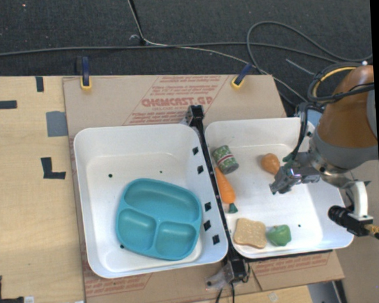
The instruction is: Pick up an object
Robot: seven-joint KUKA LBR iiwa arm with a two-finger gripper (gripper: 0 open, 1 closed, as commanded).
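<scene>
**Gripper low in right bin, nothing held**

Gripper (282,183) sits low over the right bin (310,236), just below-right of the orange ball (270,162); whether its jaws are parted, cannot tell. Nothing seen between them. Carrot (225,189), can (225,158), bread (249,233), green pepper (279,235) lie apart, likely scattered to leave grasp room.

I've got the grey KUKA arm with its orange band (348,109) reaching in from the right, its wrist angled down and to the left. The dark two-finger gripper (282,183) hangs low at the end of it, tilted and pointing left. From up here I can't make out the finger spacing.
</scene>
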